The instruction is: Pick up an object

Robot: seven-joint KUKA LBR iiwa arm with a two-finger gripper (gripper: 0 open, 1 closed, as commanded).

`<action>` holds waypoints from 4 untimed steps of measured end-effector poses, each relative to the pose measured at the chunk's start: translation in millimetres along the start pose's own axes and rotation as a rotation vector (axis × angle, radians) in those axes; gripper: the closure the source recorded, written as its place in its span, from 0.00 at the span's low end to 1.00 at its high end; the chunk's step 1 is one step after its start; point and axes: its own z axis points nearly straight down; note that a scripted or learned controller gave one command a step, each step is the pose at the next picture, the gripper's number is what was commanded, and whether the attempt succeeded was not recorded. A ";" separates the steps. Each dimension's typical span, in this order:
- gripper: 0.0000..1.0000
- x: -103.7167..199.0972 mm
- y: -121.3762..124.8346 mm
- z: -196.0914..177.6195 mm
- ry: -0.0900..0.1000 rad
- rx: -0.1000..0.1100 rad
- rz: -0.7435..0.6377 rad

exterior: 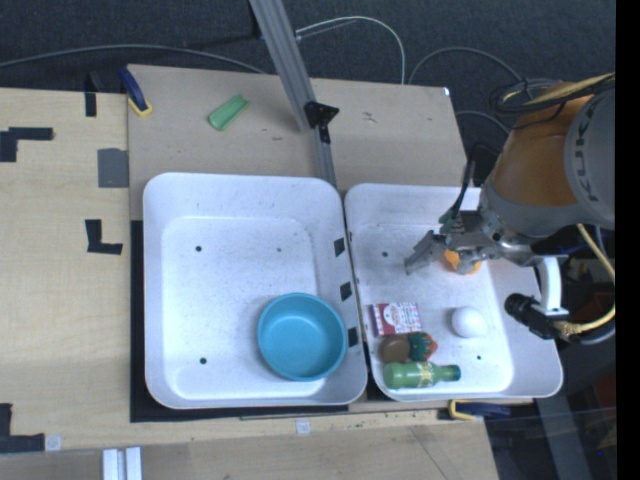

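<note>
Your tool (447, 253) hangs low over the far part of the right bin (520, 378), with one grey finger (420, 256) reaching left; you cannot tell how wide it stands. A small orange object (462, 261) sits right at it, partly hidden, and whether it is gripped is unclear. Nearer you lie a white ball (467, 321), a red-and-white packet (396, 318) and a green bottle (422, 374). A blue bowl (301, 336) rests in the left bin (170, 268).

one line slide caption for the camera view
KUKA arm's gripper hovers in the right bin near an orange object; blue bowl sits in the left bin.
</note>
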 end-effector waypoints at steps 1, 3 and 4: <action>0.00 -0.1 0.0 -0.1 0.000 0.000 0.000; 0.00 5.3 0.0 100.8 -0.003 -0.002 0.001; 1.00 6.5 0.0 89.5 0.000 0.000 0.000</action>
